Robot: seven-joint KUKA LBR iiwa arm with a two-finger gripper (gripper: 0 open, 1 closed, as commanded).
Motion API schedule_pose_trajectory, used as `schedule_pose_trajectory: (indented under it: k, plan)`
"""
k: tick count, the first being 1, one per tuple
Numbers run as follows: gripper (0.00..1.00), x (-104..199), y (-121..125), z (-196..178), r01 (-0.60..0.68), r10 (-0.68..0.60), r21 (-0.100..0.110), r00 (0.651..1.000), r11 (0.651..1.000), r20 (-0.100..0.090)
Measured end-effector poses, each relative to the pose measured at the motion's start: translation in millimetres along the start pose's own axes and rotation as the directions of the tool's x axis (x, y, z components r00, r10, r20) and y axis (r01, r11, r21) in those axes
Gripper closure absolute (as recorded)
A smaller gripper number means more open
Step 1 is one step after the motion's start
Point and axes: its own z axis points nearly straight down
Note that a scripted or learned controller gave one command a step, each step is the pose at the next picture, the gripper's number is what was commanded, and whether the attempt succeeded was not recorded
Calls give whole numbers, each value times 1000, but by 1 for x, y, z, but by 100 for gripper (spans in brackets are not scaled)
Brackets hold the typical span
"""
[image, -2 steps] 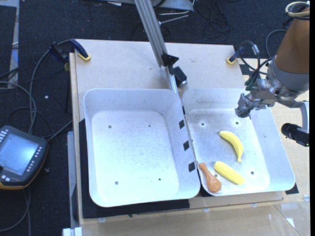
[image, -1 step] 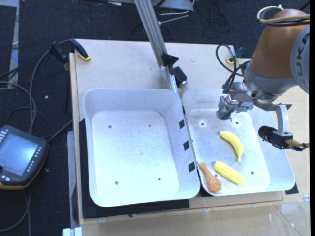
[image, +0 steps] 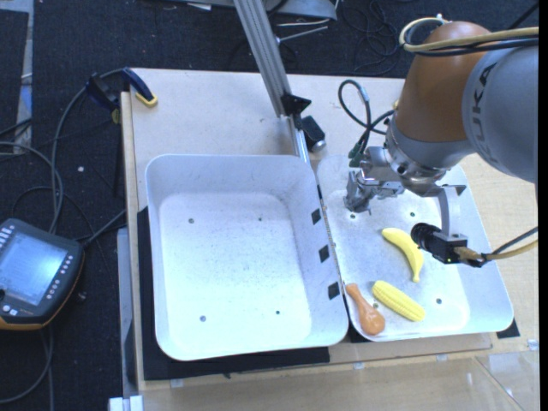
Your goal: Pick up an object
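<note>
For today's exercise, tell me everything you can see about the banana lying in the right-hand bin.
The banana is small, yellow and curved, smooth and glossy like plastic. It lies flat on the floor of the right bin, one end toward the bin's middle, the other bending down toward the near edge. It appears whole. The yellow corn cob lies just below it, apart. The gripper hangs up and left of it, not touching.

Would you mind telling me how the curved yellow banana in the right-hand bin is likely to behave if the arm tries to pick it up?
The curved yellow banana looks smooth and glossy, probably a plastic toy, so likely stiff, light and a bit slippery. Its curve may make it pivot or spin when nudged. It lies apart from the yellow corn cob, so a push probably disturbs nothing else.
</note>
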Motion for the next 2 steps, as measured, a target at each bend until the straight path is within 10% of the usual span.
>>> schedule_pose_trajectory:
  k: [2]
  plan:
    - [100, 95, 26, 14, -1, 1, 0, 1000, 1000, 0]
